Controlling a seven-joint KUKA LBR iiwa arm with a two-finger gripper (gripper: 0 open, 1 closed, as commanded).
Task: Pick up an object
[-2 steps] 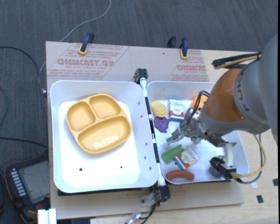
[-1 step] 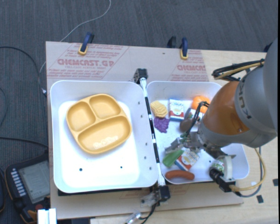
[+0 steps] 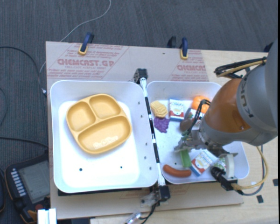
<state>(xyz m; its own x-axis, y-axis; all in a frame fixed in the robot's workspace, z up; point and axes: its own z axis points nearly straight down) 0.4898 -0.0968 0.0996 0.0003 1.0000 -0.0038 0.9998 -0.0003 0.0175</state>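
My gripper (image 3: 185, 143) is low in the right bin (image 3: 240, 164), under the grey arm and its orange band (image 3: 224, 113). Right below it lies a green object (image 3: 185, 158), with a white and red packet (image 3: 203, 162) beside that. A sausage (image 3: 177, 171) lies near the bin's front wall. Towards the back of the bin are a yellow waffle-like toy (image 3: 158, 108), purple grapes (image 3: 161, 124), a small white carton (image 3: 177, 109) and an orange ball (image 3: 198, 101). A brown item (image 3: 188, 122) sits next to the gripper, partly hidden by it.
The left bin (image 3: 70, 171) holds a yellow divided plate (image 3: 99, 123). A ridge (image 3: 150, 125) separates the two bins. Clamps (image 3: 86, 42) and cables lie at the bench's back edge. A pendant (image 3: 25, 183) rests on the floor at the lower left.
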